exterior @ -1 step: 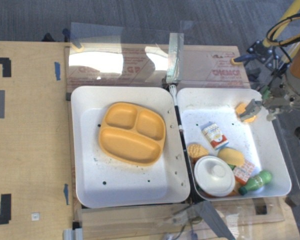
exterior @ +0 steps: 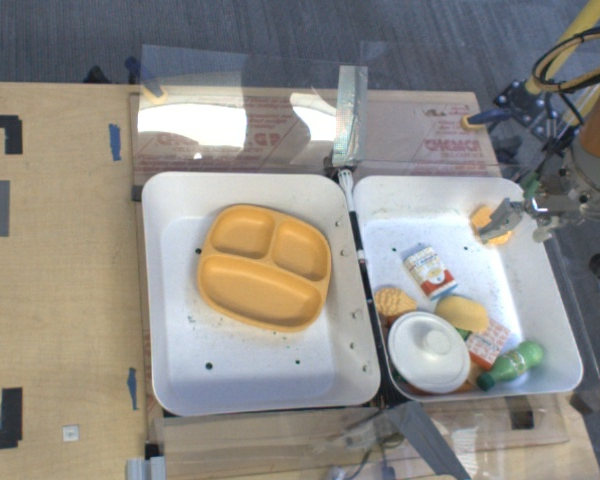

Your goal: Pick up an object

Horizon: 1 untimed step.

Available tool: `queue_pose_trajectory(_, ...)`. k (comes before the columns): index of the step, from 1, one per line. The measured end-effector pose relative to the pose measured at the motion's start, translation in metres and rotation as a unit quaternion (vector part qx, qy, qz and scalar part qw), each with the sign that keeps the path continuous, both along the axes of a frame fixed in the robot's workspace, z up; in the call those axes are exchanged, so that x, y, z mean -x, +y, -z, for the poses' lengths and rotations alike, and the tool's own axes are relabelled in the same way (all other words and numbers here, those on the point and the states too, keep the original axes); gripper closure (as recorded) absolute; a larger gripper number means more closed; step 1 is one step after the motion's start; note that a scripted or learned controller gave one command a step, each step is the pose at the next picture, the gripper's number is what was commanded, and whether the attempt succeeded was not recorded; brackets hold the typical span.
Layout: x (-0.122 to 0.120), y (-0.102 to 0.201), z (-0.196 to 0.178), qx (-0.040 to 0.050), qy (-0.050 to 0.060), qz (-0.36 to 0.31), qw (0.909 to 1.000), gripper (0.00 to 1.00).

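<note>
The right-hand shallow white bin (exterior: 540,268) on the table holds all the loose things: a small white and red carton (exterior: 428,270) lying near its middle, a round brown biscuit-like piece (exterior: 393,301) just left of a yellow lemon-shaped toy (exterior: 463,314), a white round bowl (exterior: 430,349) at the near edge, a red and white packet (exterior: 488,342) and a green plastic bottle (exterior: 512,362) lying on its side at the near right corner. The left-hand white bin (exterior: 170,268) carries an orange plastic divided plate (exterior: 265,266). The end effector (exterior: 504,218) hangs at the far right of the right bin, against a small orange piece (exterior: 483,215); whether that piece sits between the fingers or merely beside them I cannot tell, nor whether the fingers are parted. All these look like light, hollow plastic toys, stiff and somewhat slick. The carton seems the easiest pick: flat sides, lying apart from its neighbours, best pinched across its narrow width. The lemon and bottle are rounded and could squirt out; the bowl is too wide except at its rim.
</note>
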State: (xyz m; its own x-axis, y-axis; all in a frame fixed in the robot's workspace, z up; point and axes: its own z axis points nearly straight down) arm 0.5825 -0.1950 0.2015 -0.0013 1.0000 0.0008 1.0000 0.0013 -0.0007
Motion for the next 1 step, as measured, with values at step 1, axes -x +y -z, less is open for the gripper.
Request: queue_pose_trajectory(1, 0.045, 0.0173, 0.0578, 0.0, 0.003, 0.294, 0.9558, 0.0)
